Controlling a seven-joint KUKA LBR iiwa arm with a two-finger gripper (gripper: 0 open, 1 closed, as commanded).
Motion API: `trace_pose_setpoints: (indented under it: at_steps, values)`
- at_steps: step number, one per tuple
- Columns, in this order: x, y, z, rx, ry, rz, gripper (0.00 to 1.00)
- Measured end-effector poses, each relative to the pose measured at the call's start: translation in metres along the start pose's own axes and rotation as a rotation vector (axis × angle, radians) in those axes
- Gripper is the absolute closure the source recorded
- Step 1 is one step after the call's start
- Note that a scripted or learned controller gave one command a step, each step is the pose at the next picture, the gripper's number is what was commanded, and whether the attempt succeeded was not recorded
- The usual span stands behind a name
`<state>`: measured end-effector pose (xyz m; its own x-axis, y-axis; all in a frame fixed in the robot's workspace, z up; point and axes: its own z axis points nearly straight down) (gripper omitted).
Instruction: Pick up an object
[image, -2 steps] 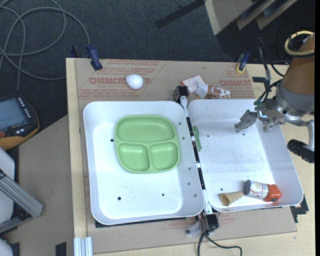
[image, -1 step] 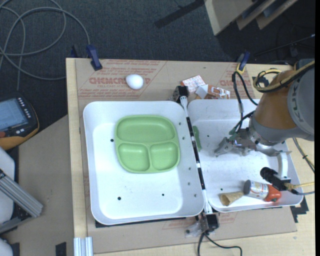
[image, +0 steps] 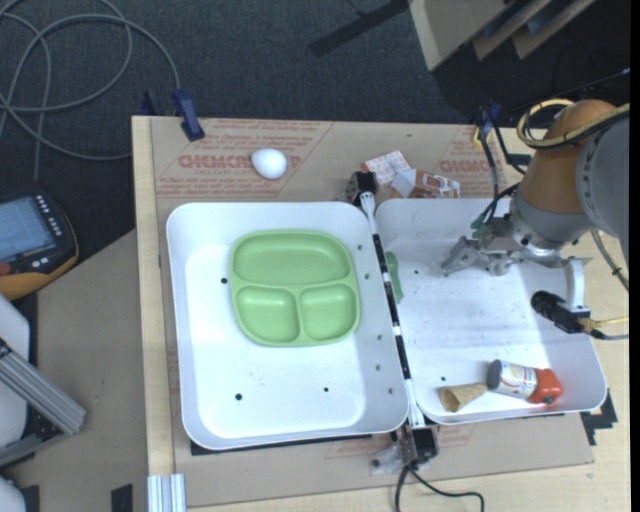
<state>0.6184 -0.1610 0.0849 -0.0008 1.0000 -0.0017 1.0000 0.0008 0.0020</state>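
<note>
My gripper (image: 478, 264) hangs low over the back part of the right bin (image: 470, 330), its fingers spread open with nothing between them. Near that bin's front edge lies a white and red tube with a black cap (image: 522, 381). A tan wedge-shaped piece (image: 460, 398) rests just left of the tube. Both lie well in front of the gripper. A small green thing (image: 393, 277) sits against the right bin's left wall. In the left bin (image: 200, 330) lies a green divided plate (image: 294, 286).
A white egg-shaped object (image: 268, 162) lies on the bench behind the left bin. Crumpled wrappers (image: 405, 176) sit behind the bins near the divide. Blue clamps (image: 187, 113) hold the bench's back edge. The grey and orange arm (image: 560, 190) comes in from the right.
</note>
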Motion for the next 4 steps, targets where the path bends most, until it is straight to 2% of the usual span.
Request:
trace_pose_setpoints:
  at_steps: [1,2,3,4]
  values:
    - [-0.052,-0.003,-0.035,-0.002,-0.002,0.001,0.00]
    - [-0.020,-0.080,-0.028,0.004,0.003,0.002,0.00]
    - [-0.025,-0.019,-0.080,-0.002,0.000,0.000,0.00]
    - [0.013,-0.095,0.001,0.003,0.002,0.001,0.00]
